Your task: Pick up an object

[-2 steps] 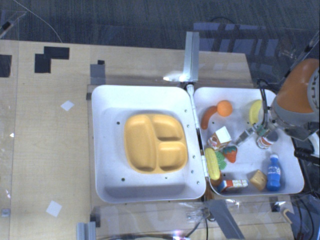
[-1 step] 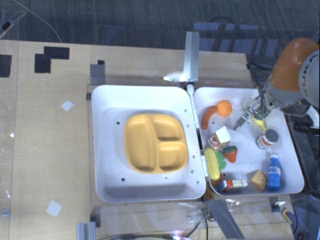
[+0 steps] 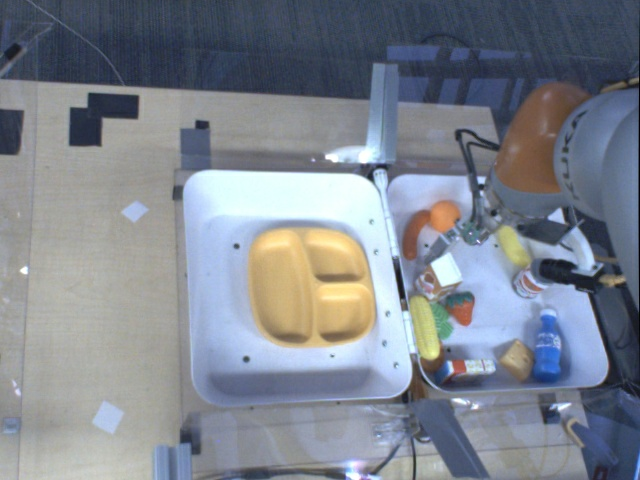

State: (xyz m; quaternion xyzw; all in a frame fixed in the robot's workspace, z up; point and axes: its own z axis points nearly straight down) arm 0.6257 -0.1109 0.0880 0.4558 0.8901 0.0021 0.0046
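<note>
Tabletop: pale wood grain, smooth, with black square markers at the far left. Two shallow white plastic bins sit side by side on it, rounded corners, matte.

Left bin: holds one yellow divided tray, moulded plastic, glossy, three compartments with soft rounded edges.

Right bin: many small toy items. Along its near side, a blue bottle with a white cap, upright, a tan block just left of it, and a small red-and-white carton lying flat. At the left wall, a yellow corn cob, knobbly. Mid-bin, a red strawberry and a white cube. Far side, an orange ball, smooth, beside a red pepper-like piece. Right of centre, a yellow banana-shaped piece and a small can.

Arm: grey, glossy, orange band, over the bin's far right corner.

Claw: small, metallic, low in the bin. Cannot tell if it is open or closed. The orange ball lies just left of it, the white cube just nearer.
</note>
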